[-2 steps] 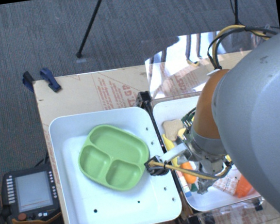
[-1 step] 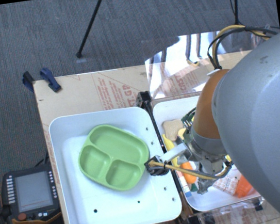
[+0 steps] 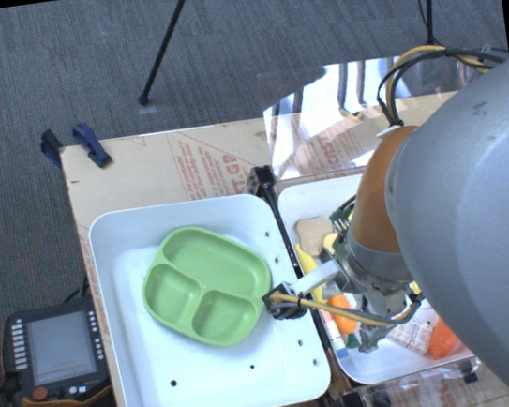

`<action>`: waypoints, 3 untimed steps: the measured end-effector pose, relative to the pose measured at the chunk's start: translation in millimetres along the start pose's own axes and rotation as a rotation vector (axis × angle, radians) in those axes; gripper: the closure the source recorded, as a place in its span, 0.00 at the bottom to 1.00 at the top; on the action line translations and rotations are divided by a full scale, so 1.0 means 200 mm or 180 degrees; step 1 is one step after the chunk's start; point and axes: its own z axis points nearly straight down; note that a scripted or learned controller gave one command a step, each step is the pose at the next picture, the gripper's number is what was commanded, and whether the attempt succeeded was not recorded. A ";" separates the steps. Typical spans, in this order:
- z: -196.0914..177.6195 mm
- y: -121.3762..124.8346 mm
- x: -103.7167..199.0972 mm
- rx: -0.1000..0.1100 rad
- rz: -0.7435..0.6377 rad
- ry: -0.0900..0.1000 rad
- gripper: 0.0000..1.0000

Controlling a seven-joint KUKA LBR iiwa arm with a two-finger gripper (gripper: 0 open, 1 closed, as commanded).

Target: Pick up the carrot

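The carrot (image 3: 343,306) is a short orange piece with a green end, lying in the right bin (image 3: 330,198) just beside the end effector (image 3: 367,334), on its side towards the left bin (image 3: 112,266). The right bin also carries a tan item (image 3: 314,233) and a yellow item (image 3: 306,258) beyond the carrot and another orange item (image 3: 442,338) on the end effector's opposite side, while the left bin, well apart, holds a green three-compartment plate (image 3: 208,285). The end effector is lowered into the right bin under the wrist, and whether it is open, closed or touching the carrot cannot be determined.
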 end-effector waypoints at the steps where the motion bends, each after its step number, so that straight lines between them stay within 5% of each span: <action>1: 0.00 0.00 0.00 0.0000 0.0000 0.0000 0.00; 3: 0.00 0.00 0.00 0.0000 0.0000 0.0000 0.00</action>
